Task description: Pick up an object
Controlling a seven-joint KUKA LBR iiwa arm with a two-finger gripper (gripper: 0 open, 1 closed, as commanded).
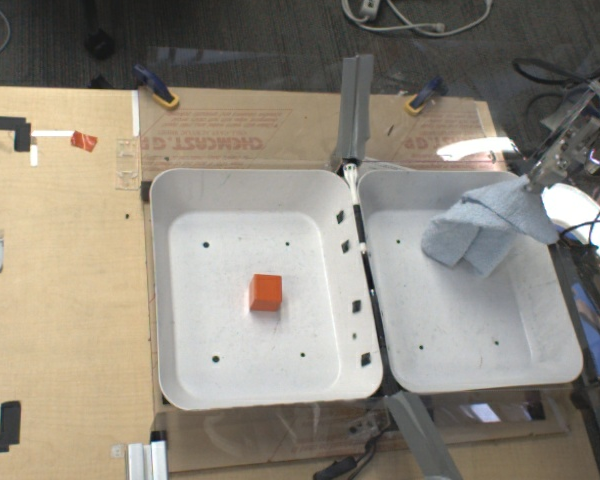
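Observation:
A grey cloth (480, 230) hangs in folds over the back right part of the right bin (480, 363). Its upper corner is drawn up to my gripper (533, 176), which reaches in from the right edge and is shut on that corner. The cloth's lower fold lies near the bin floor at the bin's back centre. A small orange-red cube (266, 293) rests alone on the floor of the left bin (180, 268), far to the left of the gripper.
A raised divider (358, 258) with black clips separates the two bins. Cardboard (250, 133) with two clamps lies behind them. A wooden board (60, 268) sits to the left. Cables and gear crowd the right edge (580, 118).

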